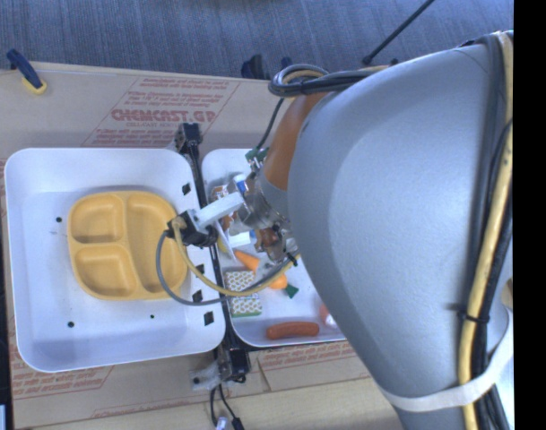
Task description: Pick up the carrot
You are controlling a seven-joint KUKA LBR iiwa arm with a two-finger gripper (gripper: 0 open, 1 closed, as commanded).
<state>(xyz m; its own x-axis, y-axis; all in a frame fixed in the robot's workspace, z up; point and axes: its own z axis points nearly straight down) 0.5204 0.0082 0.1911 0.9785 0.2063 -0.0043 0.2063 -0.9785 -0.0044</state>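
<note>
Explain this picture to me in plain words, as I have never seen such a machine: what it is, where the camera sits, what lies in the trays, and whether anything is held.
One camera looks down at a slant on a bench. The large grey robot arm with an orange band reaches in from the right, and its hand hangs low over the right white bin. The small orange carrot lies in that bin just below the hand, near a reddish-brown sausage and a checkered block. The left white bin holds a yellow divided plastic tray. Whether the carrot is gripped cannot be told here.
</note>
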